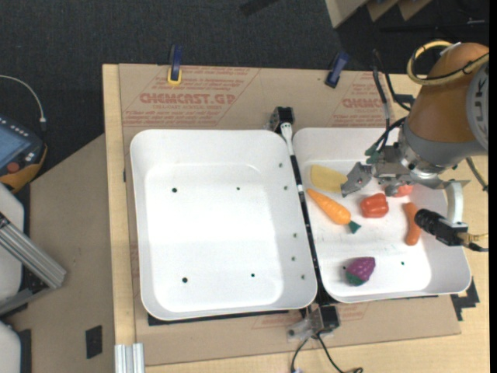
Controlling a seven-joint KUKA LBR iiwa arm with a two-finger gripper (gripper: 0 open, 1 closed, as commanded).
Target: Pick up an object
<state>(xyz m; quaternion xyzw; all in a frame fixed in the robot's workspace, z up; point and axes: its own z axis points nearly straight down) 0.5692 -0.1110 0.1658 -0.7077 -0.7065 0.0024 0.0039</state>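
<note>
My gripper (377,183) hangs over the back half of the right bin (443,274), open, with nothing between its fingers. One grey finger (356,179) points left toward a yellow wedge (328,179). A red pepper-like toy (374,205) lies just in front of the gripper, apart from it. Left of that, an orange carrot (329,207) with a green tip lies slantwise near the bin's left wall. A bunch of purple grapes (359,270) sits near the front wall. A small orange piece (411,225) lies to the right, partly hidden by a black part of the arm.
The left bin (155,286) lies beside the right one, the two divided by a black rail (301,208). The arm's wide grey and orange body (446,107) overhangs the right bin's back right corner. Cables run along the right side.
</note>
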